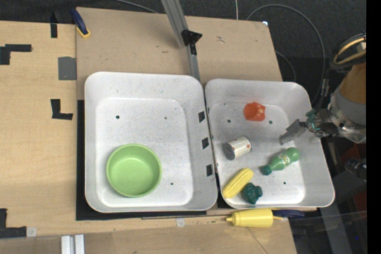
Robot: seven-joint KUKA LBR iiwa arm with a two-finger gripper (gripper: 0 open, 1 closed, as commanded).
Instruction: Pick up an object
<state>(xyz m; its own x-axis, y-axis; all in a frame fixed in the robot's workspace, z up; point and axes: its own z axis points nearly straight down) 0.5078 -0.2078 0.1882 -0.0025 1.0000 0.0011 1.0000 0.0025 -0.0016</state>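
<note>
- Camera view looks down on a wooden surface (149, 38) carrying two white bins; the left bin (98, 92) holds a green bowl (134, 170) at lower left of centre.
- Candidate things all lie in the right bin (315, 187): an orange piece (255, 111) toward its upper middle, a small white cylinder (237, 147) at its centre-left, a green bottle (282, 161) right of centre, a yellow corn cob (237, 182) near the lower edge, and a dark green lump (252, 193) touching or just beside the corn.
- A yellow bottle-like item (252, 219) lies outside the bin, on the surface along the lower rim.
- At mid-right of the frame, the pincer (292, 131) hangs over the right bin's right side, above and just to the upper right of the green bottle; nothing sits between its fingers, and I cannot tell whether they are apart or together.
- Risk, as I judge it: the bottle lies tilted on its side, so a descent slightly off-centre could nudge it into a roll rather than catch it.
- Risk: the bin's right wall is near, and a low approach might clip the rim.
- Risk: corn and dark lump crowd each other, so closing there might pinch both or squirt one away.
- No brand, label or writing is legible anywhere.
</note>
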